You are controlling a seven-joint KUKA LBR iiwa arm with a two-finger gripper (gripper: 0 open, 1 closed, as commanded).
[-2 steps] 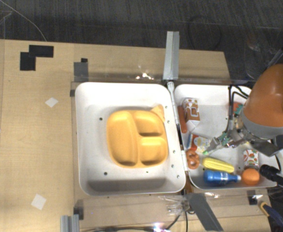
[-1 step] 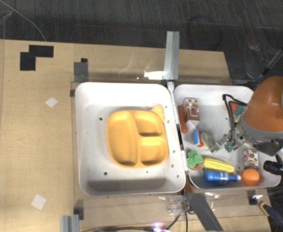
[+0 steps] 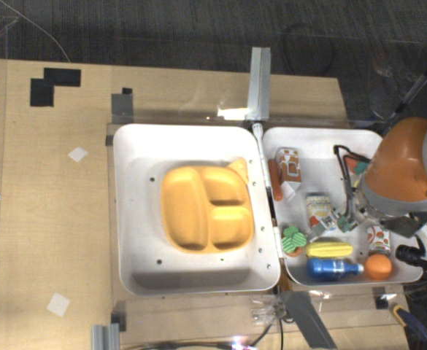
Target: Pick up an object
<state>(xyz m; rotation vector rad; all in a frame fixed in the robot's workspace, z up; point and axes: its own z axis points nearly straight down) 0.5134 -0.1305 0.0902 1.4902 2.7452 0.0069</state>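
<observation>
Right bin (image 3: 322, 138) holds the pickable clutter: yellow corn cob (image 3: 329, 250) near the front, blue bottle (image 3: 333, 269) just in front of it, orange ball (image 3: 378, 266) to the bottle's right, green toy (image 3: 293, 240) at the cob's left end, small carton (image 3: 318, 211) mid-bin, brown-and-white packet (image 3: 289, 163) toward the back. Gripper (image 3: 347, 221) sits low over the bin just right of the carton, arm (image 3: 403, 162) above it; can't tell its opening or whether it has anything. Left bin (image 3: 136, 217) carries a yellow divided tray (image 3: 206, 207).
</observation>
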